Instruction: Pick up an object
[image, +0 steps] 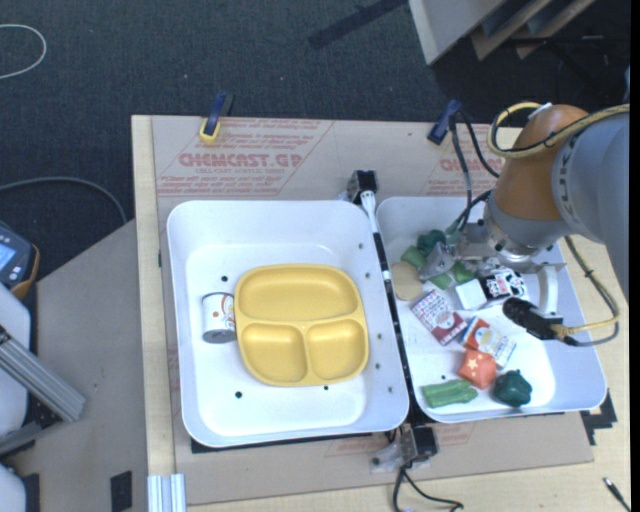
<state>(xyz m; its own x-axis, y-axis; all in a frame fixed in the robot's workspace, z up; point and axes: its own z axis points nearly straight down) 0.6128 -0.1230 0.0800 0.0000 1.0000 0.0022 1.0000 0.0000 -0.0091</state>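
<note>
My gripper (452, 262) reaches down into the right bin (585, 375) near its upper left part, among a pile of small objects. Dark green items (432, 243) lie right beside its metal fingers. A red-and-white packet (436, 312), a white block (469, 294) and a black-and-white piece (505, 286) lie just below it. Nearer the front are an orange-red item (478, 368), a green pod-shaped item (447, 393) and a dark green lump (513, 387). The arm's wrist hides what is under the fingertips.
The left bin (190, 230) holds a yellow divided plate (300, 322) and a small can (217, 317) lying at its left. A black divider strip (385, 290) runs between the bins. Cables loop over the right bin's right side.
</note>
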